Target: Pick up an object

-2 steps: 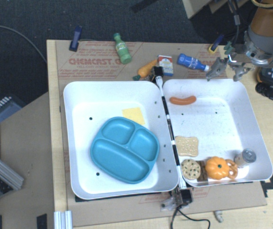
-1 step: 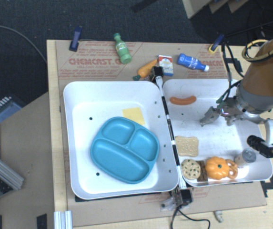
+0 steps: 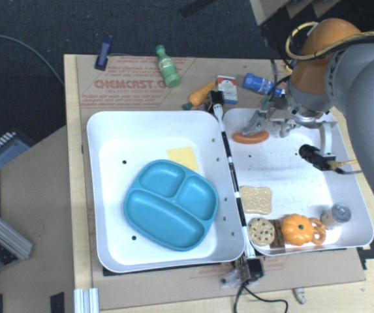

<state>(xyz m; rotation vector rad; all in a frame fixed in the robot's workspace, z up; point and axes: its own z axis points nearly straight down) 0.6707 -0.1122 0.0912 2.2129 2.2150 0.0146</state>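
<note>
Hand [image 3: 273,120]: at far left of right bin [image 3: 343,237]; open or closed, cannot tell.
Hot dog [image 3: 250,136]: just beneath and left of hand, on bin floor.
Long axis: left to right, lying flat.

There are two white bins [image 3: 102,175]. The left bin holds one blue plate [image 3: 170,204] and one yellow slice of cheese [image 3: 184,156]. The right bin [image 3: 353,207] holds one sausage [image 3: 250,136], one slice of bread [image 3: 256,199], one cookie [image 3: 261,231], one orange pumpkin [image 3: 300,229]. One green bottle [image 3: 168,67] lies on the surface [image 3: 134,83].
</note>
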